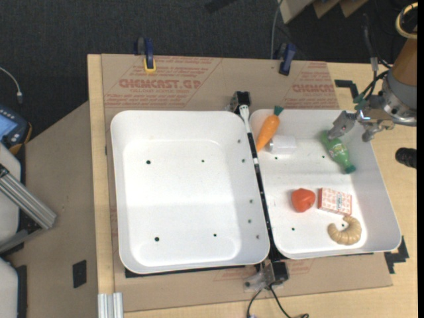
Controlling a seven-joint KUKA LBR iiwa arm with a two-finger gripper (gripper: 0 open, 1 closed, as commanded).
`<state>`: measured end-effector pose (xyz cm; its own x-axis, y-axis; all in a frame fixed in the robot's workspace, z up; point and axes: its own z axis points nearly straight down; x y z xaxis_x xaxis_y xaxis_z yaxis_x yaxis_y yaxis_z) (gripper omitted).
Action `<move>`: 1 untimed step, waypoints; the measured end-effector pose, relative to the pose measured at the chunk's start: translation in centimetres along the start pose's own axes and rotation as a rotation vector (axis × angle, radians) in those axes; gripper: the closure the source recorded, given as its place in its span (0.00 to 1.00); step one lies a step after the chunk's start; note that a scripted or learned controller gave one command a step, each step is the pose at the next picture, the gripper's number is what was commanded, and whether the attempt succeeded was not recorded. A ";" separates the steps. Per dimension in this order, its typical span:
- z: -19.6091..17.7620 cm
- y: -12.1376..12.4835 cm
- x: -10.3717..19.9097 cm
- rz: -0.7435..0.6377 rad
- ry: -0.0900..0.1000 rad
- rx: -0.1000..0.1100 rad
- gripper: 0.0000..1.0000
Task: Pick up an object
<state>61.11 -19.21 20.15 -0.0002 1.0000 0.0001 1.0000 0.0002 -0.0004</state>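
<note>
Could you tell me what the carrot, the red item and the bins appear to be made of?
The carrot looks like moulded plastic: even orange body, green top, a toy rather than real. The red item also seems plastic or rubber, uniformly coloured with a slight sheen. The bins appear to be thin formed white plastic, smooth with rounded corners and raised rims.

One fixed camera looks down at a slant over both bins (arm entering from right).
</note>
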 end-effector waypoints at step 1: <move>-17.2 -2.9 -3.2 0.003 -0.010 -0.021 0.00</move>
<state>58.26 -22.38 37.35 0.0028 0.9999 -0.0098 0.9998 -0.0026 0.0202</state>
